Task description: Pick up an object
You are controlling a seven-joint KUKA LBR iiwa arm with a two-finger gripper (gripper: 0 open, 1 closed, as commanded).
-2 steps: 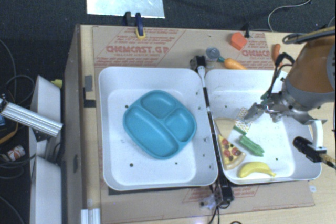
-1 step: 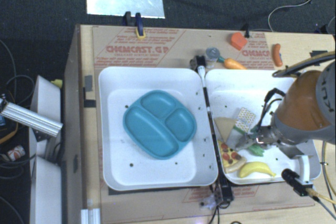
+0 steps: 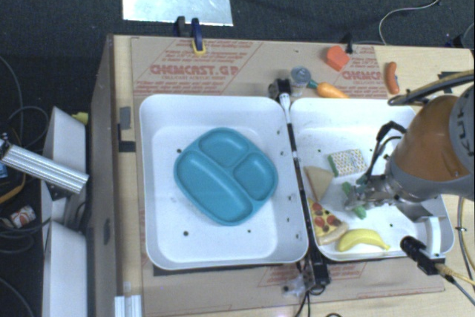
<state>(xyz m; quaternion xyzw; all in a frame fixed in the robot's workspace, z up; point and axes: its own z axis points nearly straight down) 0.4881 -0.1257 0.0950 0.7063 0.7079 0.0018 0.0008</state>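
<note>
A blue divided plate (image 3: pixel 225 175) is being held by the left bin (image 3: pixel 167 119). In the right bin (image 3: pixel 326 119), a pizza slice (image 3: pixel 324 213), banana (image 3: pixel 363 240) and checkered block (image 3: pixel 347 161) are lying; the gripper (image 3: pixel 358 198) is lowered over something green (image 3: pixel 359 212), possibly touching; its grip cannot be told.

The brown board (image 3: pixel 223 59) under the bins carries red print: "CHEMCAST GP" reads clearly above the left bin (image 3: pixel 159 111). The same lettering shows again near the far right corner, partly cut off. The smaller lines around it are too fine to read.
</note>
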